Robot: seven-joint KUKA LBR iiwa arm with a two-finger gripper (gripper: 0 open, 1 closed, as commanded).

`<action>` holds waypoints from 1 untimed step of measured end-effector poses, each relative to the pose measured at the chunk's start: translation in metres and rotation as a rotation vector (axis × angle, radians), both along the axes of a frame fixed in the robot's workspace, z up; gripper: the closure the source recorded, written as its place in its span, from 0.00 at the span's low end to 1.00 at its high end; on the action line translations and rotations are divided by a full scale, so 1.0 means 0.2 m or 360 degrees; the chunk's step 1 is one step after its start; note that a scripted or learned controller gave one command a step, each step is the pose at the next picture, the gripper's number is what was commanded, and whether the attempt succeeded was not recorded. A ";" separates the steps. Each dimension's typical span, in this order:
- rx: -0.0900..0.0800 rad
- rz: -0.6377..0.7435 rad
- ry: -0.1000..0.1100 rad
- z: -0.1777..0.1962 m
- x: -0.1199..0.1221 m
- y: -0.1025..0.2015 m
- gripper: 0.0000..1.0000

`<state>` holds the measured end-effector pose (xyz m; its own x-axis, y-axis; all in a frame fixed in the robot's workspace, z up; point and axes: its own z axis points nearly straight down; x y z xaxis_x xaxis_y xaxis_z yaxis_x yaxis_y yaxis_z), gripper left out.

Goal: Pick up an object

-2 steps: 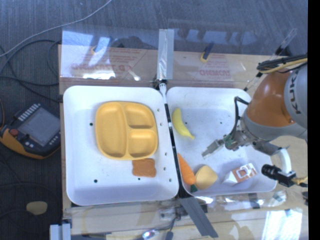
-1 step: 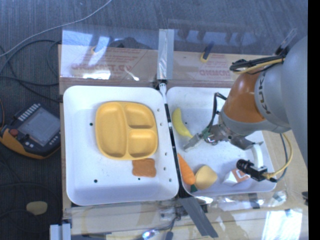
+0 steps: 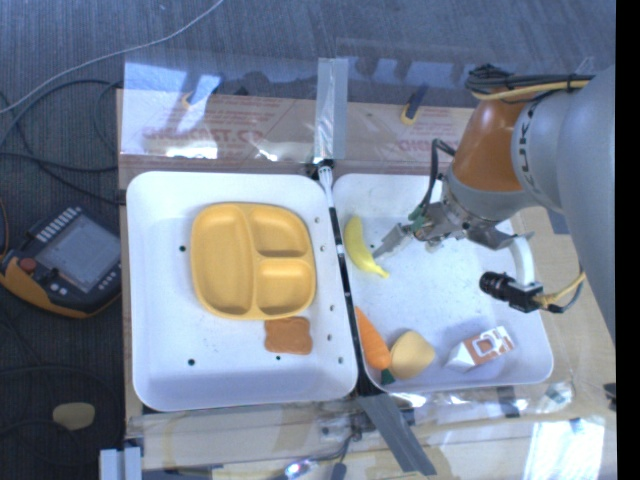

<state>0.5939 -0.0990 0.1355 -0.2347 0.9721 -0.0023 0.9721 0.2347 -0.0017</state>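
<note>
The grey arm (image 3: 560, 148) reaches in from the right over the right bin (image 3: 520, 358), its orange band above the wrist, and the gripper (image 3: 392, 242) is slanted down toward the bin's left wall; whether its fingers are apart or together cannot be told. Two white bins sit side by side on the tabletop. The left bin (image 3: 160, 368) holds one yellow divided plate (image 3: 252, 260) and one toast piece (image 3: 289, 336). The right bin holds one banana (image 3: 360, 248) just beside the gripper, and along the near edge one carrot (image 3: 372, 340), one pear (image 3: 412, 352) and one small carton (image 3: 482, 348).

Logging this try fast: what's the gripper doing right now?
Gripper: jaws open, holding nothing, low in the right bin beside the banana.
</note>
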 end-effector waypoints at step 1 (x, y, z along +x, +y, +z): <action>0.0000 -0.0001 0.0001 0.00 0.00 0.00 0.00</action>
<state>0.5936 -0.0991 0.1352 -0.2344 0.9721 -0.0021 0.9721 0.2344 -0.0027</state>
